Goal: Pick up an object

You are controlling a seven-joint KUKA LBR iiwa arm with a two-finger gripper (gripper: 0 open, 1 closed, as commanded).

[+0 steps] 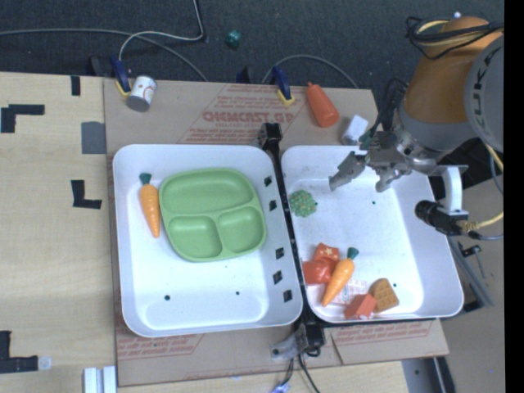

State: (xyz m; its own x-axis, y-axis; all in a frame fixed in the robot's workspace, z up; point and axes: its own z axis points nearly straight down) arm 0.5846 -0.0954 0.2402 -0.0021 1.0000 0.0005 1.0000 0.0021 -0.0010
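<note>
My gripper (365, 178) hangs over the upper part of the right bin (426, 244), its two fingers spread apart with nothing between them. A green broccoli piece (303, 203) lies to its lower left near the bin's left wall. Lower in the same bin lie a red block (321, 262), an orange carrot (340, 277), a small red piece (360, 305) and a brown cookie-like piece (383, 294). The left bin (131, 244) holds a green divided plate (213, 214) and a second carrot (149, 205) along its left side.
An orange bottle-shaped toy (322, 106) and a small white piece (354, 128) lie on the cardboard behind the right bin. A small can (142, 92) and two blue clamps (122, 75) sit at the back. Black clips (273, 134) join the bins.
</note>
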